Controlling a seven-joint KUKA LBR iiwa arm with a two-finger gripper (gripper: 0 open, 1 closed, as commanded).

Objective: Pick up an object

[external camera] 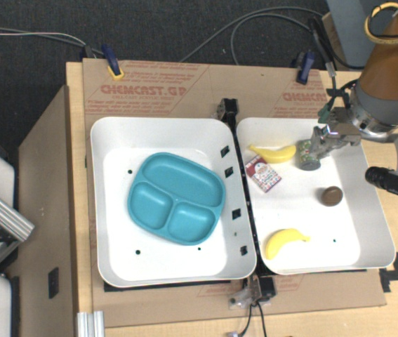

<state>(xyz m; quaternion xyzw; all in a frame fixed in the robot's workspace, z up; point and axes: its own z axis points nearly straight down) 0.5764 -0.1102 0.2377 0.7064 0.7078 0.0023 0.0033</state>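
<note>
On a cardboard-covered bench seen from above, two shallow white bins sit side by side. At left, the left bin holds a teal divided plate lying flat near its middle, its three compartments facing up. Across the black divider between the bins, the right bin carries a scatter of small things: a small red-and-white packet just inside its left wall, a yellow banana beside and slightly above the packet, a second yellow banana near the bin's front edge, and a small brown round object lying apart toward the right. Farther right, the grey arm with its orange band reaches in over the right bin's upper area, its gripper lowered just beside the right end of the upper banana; whether its fingers are spread or closed, and whether anything sits between them, cannot be told from this angle.
</note>
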